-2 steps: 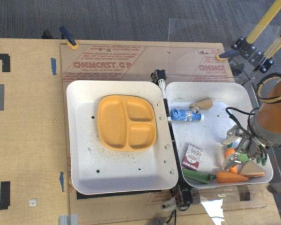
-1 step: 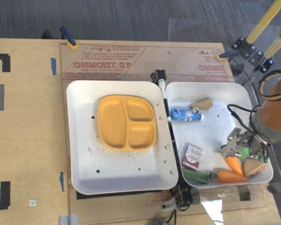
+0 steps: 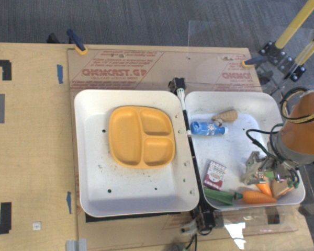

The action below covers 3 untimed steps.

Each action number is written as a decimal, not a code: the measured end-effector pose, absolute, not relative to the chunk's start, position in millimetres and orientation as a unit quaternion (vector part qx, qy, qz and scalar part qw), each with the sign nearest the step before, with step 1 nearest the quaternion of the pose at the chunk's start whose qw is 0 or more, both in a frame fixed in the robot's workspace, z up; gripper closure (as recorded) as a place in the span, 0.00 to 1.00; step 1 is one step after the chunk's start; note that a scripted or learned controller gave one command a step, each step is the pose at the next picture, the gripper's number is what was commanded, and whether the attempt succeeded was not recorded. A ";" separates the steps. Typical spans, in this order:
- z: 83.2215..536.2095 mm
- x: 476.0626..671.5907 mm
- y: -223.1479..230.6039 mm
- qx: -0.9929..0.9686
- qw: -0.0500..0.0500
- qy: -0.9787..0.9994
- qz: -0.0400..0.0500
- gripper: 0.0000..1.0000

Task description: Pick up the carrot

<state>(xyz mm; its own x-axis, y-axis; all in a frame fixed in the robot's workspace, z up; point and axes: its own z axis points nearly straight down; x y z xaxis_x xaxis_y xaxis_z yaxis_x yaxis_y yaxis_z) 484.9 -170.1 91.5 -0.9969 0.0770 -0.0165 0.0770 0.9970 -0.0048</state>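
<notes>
Gripper [image 3: 262,172] low over carrot [image 3: 257,196] – grip state unclear, carrot tip hidden

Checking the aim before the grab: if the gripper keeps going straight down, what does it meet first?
Probably the carrot: the gripper hangs just above its orange end in the right bin, though depth is unclear.

The carrot [image 3: 249,196], orange with a green leafy end pointing left, lies flat along the near edge of the right bin [image 3: 235,104].
</notes>
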 end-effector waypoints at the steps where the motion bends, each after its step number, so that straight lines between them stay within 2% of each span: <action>1: 93.0 490.9 -169.1 0.038 0.018 0.999 -0.003 0.00; 2: 102.8 490.1 -168.0 0.037 0.016 0.999 -0.002 1.00; 3: 102.0 489.6 -167.8 0.037 0.015 0.999 -0.002 0.00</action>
<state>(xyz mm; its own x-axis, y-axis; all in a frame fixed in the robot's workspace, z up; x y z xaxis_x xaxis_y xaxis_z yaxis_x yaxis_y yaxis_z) 489.6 -167.8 102.0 -0.9968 0.0742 -0.0300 0.0744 0.9972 -0.0030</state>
